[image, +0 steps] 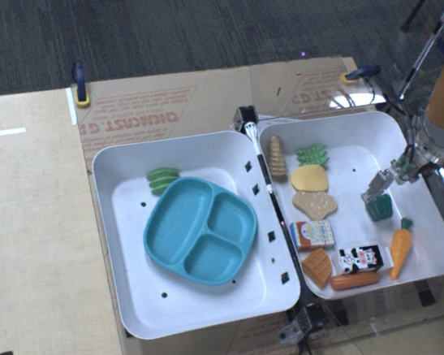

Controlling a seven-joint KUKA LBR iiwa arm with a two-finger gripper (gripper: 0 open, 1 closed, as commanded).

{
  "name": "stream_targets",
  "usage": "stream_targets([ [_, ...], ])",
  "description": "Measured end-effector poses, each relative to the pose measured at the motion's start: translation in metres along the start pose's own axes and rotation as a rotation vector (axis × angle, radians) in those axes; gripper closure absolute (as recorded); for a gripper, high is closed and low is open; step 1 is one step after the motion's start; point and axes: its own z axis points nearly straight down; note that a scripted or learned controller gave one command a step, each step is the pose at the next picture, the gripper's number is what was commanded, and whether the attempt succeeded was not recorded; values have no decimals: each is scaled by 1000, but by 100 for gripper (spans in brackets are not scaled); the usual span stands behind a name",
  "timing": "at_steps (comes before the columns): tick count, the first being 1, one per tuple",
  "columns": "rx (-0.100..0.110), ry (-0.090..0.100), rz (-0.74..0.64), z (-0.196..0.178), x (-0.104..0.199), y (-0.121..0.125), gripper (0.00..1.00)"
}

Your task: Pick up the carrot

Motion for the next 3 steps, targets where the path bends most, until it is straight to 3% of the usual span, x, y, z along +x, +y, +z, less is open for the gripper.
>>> stream_targets([
  [1, -18, -22, -447, 41, 14, -65, 0],
  [2, -14, -15, -445, 36, 16, -65, 100],
  [3, -3, -3, -196, -24, 106, -21, 100],
])
